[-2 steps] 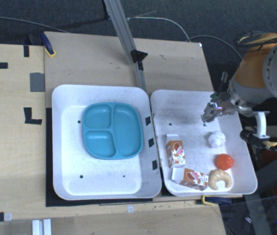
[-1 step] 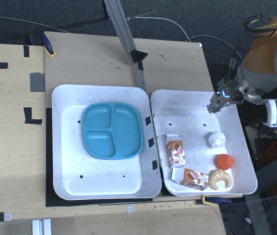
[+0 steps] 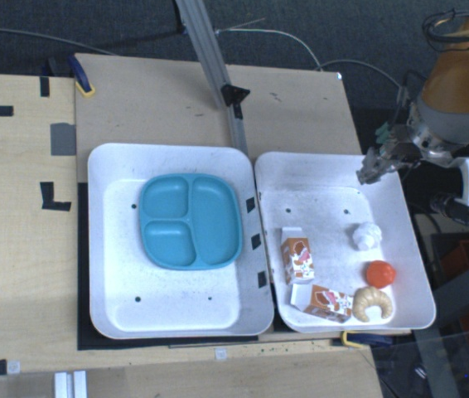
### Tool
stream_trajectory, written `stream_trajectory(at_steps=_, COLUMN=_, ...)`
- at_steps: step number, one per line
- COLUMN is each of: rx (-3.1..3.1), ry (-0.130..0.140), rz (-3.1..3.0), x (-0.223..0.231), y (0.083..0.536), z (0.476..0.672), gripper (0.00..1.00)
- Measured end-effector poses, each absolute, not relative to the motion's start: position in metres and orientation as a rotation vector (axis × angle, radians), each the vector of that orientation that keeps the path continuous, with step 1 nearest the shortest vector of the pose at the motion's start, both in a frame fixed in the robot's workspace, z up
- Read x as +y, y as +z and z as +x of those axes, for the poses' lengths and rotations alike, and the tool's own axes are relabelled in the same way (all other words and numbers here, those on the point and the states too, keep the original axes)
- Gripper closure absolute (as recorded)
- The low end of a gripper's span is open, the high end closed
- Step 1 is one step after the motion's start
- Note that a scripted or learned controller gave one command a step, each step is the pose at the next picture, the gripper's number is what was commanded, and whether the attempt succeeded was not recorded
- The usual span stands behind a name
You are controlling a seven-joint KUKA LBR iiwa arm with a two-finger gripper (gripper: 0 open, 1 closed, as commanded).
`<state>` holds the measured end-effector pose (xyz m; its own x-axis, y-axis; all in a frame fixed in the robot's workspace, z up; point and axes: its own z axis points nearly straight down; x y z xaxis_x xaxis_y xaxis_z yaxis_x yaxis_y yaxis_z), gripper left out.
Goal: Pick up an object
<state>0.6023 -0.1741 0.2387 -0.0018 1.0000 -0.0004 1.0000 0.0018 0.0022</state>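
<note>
Over the far right rim of the right bin (image 3: 400, 197) hang my jaws (image 3: 373, 171), their spread unclear, well apart from the tomato (image 3: 379, 273).

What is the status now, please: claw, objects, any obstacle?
Claw over right bin's far rim, holding nothing seen. Croissant, red ball, white ball, two cartons lie untouched. Nothing blocks them.

Even, bright overhead light, soft faint shadows, slightly grainy, corners darker.
</note>
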Motion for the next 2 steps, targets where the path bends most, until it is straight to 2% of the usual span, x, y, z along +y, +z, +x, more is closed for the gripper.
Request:
stream_trajectory(at_steps=1, rx=2.229, ry=0.0, rz=2.216, x=-0.122, y=0.229, z=0.618, gripper=1.0)
stream_trajectory(at_steps=2, rx=2.23, ry=-0.001, rz=2.216, x=-0.067, y=0.218, z=0.621, gripper=1.0)
